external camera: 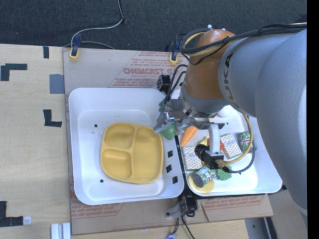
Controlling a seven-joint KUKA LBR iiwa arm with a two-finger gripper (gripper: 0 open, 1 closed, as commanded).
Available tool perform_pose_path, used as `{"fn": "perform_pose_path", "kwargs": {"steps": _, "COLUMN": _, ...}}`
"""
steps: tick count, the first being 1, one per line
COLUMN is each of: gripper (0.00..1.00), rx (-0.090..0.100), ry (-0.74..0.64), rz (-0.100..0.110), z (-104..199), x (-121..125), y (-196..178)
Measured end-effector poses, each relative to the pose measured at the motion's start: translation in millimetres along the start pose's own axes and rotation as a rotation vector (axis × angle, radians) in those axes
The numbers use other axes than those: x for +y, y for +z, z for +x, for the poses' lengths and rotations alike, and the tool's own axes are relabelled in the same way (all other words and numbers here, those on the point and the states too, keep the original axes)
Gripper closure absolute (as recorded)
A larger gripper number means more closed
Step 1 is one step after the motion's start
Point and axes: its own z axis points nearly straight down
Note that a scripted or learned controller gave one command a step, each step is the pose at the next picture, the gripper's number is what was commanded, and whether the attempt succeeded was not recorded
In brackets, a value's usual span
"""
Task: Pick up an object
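Overhead, the grey arm with its orange band (207,63) reaches in from the right and hangs over the divide between the two shallow white bins. Its gripper (167,126) sits low at the right edge of the left white bin (82,108), and whether the jaws are open or closed cannot be told from this angle. A small green object (168,131) lies right at the gripper's tip, beside the yellow plastic plate with three compartments (132,152) that rests flat in the left bin. Whether the green object is between the jaws cannot be told. The right white bin (266,180) holds an orange carrot-shaped piece (188,134), a patterned flat packet (191,158) and a green-and-yellow round item (202,178) near its front.
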Motion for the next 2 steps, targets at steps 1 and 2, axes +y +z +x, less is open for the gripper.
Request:
{"fn": "perform_pose_path", "kwargs": {"steps": 1, "gripper": 1.0, "rx": 0.001, "ry": -0.001, "rz": 0.004, "z": 3, "x": -54, "y": 42}}
{"fn": "perform_pose_path", "kwargs": {"steps": 2, "gripper": 1.0, "rx": 0.001, "ry": -0.002, "rz": 0.001, "z": 69, "x": -9, "y": 7}}
